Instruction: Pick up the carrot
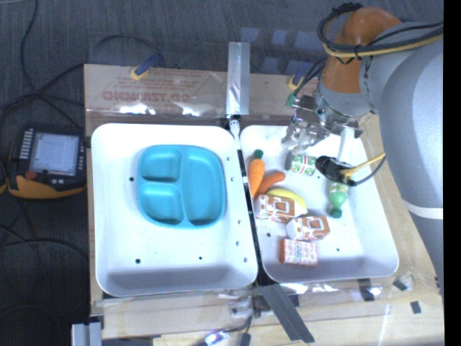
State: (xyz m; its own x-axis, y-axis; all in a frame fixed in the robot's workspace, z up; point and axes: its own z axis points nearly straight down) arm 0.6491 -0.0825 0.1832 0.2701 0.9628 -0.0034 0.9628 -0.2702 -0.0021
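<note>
The wooden bench (108, 81) is carrying two shallow white bins side by side: the left bin (115, 215) is filling centre-left of the frame, the right bin (367, 229) is sitting centre-right, rims touching. A strip of clear tape (155, 96) is lying across the bench's upper-left edge.

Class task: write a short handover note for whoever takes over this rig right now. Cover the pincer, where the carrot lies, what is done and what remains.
Pincer: over the back of the right bin, above a small green and white carton, with nothing visibly held.
Carrot: lying in the right bin by the divider between the bins, touching an orange piece beside it, with a banana just in front.
Left bin: holds a blue compartment tray.
Done: no pick yet; the carrot is still in the bin.
Left: move the pincer left to the carrot, grasp and lift it.
</note>
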